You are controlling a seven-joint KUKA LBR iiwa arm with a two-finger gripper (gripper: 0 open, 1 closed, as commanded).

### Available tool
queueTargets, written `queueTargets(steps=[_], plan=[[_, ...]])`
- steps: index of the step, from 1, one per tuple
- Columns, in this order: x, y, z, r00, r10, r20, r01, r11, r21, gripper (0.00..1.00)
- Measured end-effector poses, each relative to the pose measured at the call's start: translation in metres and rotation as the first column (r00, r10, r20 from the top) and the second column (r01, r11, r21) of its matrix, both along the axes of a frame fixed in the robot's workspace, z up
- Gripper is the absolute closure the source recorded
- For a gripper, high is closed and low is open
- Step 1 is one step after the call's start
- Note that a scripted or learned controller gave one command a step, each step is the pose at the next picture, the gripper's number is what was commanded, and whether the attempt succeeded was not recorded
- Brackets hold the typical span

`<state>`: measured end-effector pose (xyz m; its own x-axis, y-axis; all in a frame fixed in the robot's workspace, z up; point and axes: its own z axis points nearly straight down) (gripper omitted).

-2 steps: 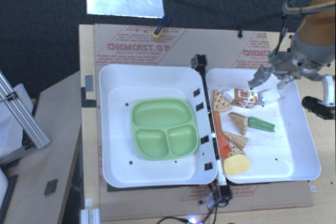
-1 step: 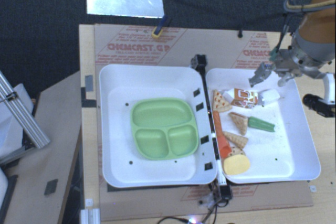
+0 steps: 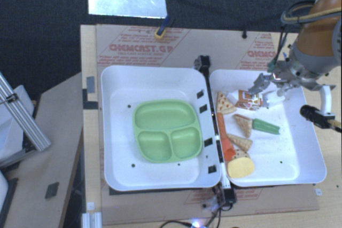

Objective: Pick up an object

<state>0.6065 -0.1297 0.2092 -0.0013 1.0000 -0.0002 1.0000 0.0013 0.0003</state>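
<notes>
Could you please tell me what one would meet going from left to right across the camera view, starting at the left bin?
Green divided plastic tray → long orange toy carrot → green toy cylinder → orange-banded grey arm.

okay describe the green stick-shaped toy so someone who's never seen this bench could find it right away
Look in the right bin, the one crowded with toy food beside the bin holding the green divided tray. Near its middle, just right of a tan wedge, lies the green stick-shaped toy, pointing left to right. It is the only green piece in that bin; its neighbours are tan, orange or yellow.
</notes>
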Motion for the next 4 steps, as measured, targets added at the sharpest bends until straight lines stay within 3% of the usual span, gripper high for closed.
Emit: queueTargets(steps=[2, 3, 4], plan=[[-0.011, 0.006, -0.12, 1.0, 0.0, -0.003, 0.0, 1.0, 0.001, 0.0], [-0.01, 0.006, -0.125, 1.0, -0.001, 0.0, 0.001, 1.0, 0.0, 0.0], [-0.009, 0.006, -0.114, 1.0, -0.001, 0.003, 0.001, 1.0, 0.0, 1.0]])
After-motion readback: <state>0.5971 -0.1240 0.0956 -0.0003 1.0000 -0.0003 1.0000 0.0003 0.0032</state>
